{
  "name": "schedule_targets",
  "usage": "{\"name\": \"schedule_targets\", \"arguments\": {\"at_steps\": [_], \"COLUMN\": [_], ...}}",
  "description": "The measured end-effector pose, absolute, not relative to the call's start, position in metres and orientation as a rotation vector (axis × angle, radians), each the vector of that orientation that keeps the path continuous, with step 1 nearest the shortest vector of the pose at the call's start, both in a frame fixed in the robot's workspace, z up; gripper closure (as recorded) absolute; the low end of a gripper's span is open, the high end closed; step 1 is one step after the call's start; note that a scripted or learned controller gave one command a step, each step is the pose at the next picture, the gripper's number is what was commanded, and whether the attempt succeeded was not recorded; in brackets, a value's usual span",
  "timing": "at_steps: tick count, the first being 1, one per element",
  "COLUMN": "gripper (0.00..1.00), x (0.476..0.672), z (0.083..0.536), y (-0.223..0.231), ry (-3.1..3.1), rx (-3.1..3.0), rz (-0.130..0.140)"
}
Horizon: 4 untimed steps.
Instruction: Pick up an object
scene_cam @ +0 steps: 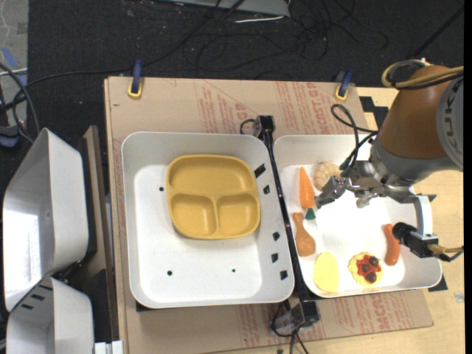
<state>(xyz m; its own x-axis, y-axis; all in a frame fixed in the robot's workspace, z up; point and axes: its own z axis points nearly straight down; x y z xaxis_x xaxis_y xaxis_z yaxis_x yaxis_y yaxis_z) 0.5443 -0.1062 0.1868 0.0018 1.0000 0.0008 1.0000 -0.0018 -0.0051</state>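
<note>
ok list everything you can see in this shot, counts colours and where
bins: 2, white, side by side on the bench, one left and one right
divided plate: 1, yellow, upper middle of the left bin
carrot: 1, orange, upper left of the right bin
cauliflower-like piece: 1, cream, right of the carrot's top
drumstick-shaped piece: 1, tan orange, left side of the right bin, below the carrot
oval piece: 1, pale yellow, bottom of the right bin
round piece with dark toppings: 1, red and yellow, right of the oval piece
sausage-like piece: 1, red orange, right side of the right bin
clamps: 2, yellow and blue, top edge of the board
arm: 1, orange and grey, reaching in from the right
gripper: 1, dark metal, low over the right bin beside the carrot
</note>
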Motion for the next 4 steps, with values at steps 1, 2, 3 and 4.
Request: {"name": "schedule_targets", "arguments": {"at_steps": [1, 2, 3, 4], "gripper": [0.0, 0.0, 1.0, 1.0], "x": [0.538, 0.537, 0.538, 0.534], "z": [0.126, 0.091, 0.102, 0.148], "y": [-0.111, -0.111, -0.11, -0.104], "ry": [-2.215, -2.218, -2.217, -2.226], "rx": [-2.221, -2.223, -2.225, -2.22], "rz": [0.006, 0.002, -0.001, -0.004]}}
